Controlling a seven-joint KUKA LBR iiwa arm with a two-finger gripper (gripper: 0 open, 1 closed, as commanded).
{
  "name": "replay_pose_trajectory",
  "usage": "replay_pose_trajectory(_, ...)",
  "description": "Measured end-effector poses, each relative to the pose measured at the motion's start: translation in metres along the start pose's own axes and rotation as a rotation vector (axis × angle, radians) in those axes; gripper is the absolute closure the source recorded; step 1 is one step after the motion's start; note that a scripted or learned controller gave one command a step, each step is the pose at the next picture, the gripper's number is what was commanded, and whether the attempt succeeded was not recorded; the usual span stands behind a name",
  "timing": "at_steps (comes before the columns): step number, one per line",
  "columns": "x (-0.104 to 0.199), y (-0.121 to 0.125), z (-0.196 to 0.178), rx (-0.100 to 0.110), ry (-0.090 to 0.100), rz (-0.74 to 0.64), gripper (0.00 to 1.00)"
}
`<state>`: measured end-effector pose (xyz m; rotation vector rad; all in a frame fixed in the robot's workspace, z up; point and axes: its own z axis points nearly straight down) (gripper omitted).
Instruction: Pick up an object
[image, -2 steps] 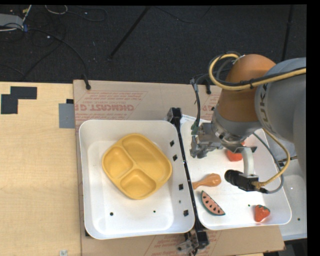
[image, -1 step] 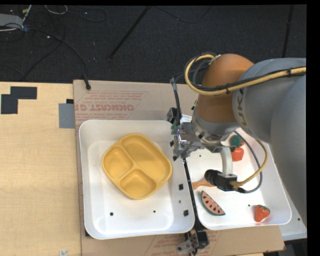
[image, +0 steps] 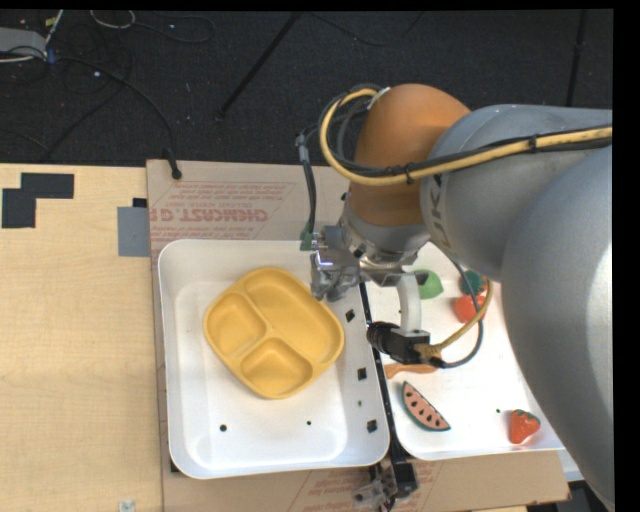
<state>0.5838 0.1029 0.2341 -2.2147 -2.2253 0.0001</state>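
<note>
Grey arm with orange band (image: 560, 250) looms at right. Gripper (image: 333, 272) sits by divider, just beside upper-right rim of yellow three-compartment plastic plate (image: 270, 330) lying in left white bin (image: 180, 400). Gripper opening: cannot tell. Watermelon-slice toy (image: 425, 408) and red strawberry toy (image: 523, 426) lie in right white bin (image: 470, 390).

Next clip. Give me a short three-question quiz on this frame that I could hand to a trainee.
1. Multiple choice: what lies in the left bin?
A) a yellow divided plate
B) a blue cup
C) a banana

2. True or false: the watermelon slice lies on the plate.

3. Fill in the blank: the plate has ___ compartments.

Key
1. A
2. False; it lies in the right bin, apart from the plate.
3. three
</note>
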Motion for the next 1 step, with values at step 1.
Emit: replay_pose_trajectory(1, -0.0024, -0.0009, 0.0006, 0.002, -0.002, 0.002, 0.0)
